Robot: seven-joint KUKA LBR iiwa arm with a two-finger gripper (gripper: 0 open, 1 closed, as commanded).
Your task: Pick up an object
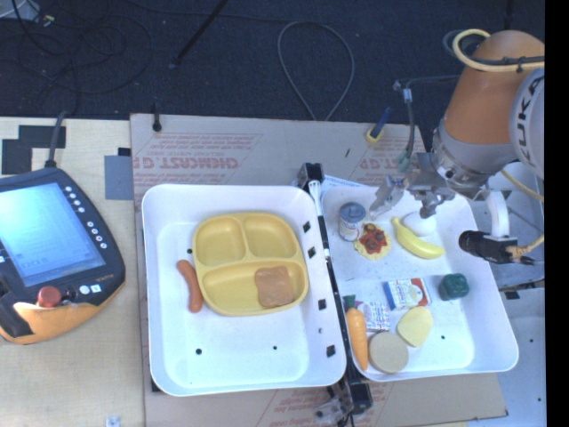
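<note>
One fixed camera looks down at a slant on both bins (169, 363), from fairly high.

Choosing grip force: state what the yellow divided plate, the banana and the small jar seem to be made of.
Yellow divided plate: probably moulded plastic, matte, uniform colour, rounded compartment ridges.
Banana: likely a plastic toy, smooth with an even yellow and no blemishes, though real fruit cannot be ruled out.
Small jar: grey lid, pale body, maybe glass or plastic; too small to tell.

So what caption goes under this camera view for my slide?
Robot gripper hovers above a banana in the right bin; yellow tray in left.
</note>
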